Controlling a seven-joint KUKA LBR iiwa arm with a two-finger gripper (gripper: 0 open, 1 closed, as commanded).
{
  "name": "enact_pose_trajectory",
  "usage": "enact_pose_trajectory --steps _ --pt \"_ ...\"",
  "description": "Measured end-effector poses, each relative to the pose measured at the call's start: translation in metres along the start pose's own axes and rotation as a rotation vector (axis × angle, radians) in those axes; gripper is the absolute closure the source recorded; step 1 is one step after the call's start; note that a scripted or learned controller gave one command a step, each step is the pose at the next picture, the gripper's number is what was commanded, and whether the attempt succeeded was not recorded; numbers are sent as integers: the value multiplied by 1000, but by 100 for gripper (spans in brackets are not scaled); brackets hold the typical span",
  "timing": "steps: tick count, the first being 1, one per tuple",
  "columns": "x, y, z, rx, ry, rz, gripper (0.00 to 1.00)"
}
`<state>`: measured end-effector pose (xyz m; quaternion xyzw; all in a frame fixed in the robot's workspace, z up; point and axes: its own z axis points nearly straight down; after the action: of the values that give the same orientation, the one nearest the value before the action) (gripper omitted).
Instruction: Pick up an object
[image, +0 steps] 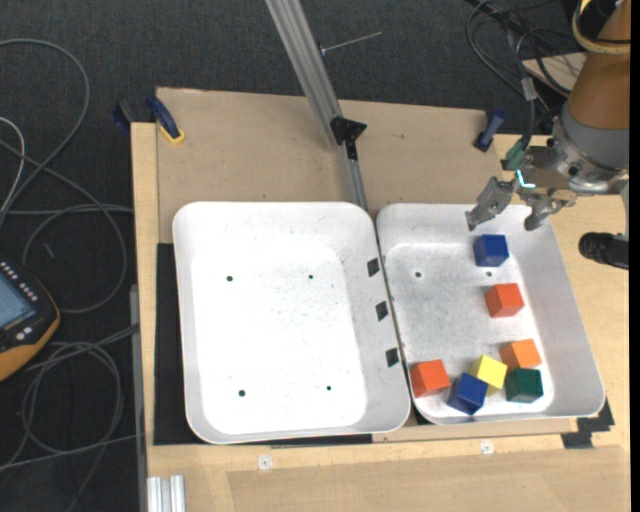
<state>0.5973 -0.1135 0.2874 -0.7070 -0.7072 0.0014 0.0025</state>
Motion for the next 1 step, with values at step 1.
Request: enact_pose_trajectory --steps 1 --pt "0 1 -3 -5 -1 0 0"
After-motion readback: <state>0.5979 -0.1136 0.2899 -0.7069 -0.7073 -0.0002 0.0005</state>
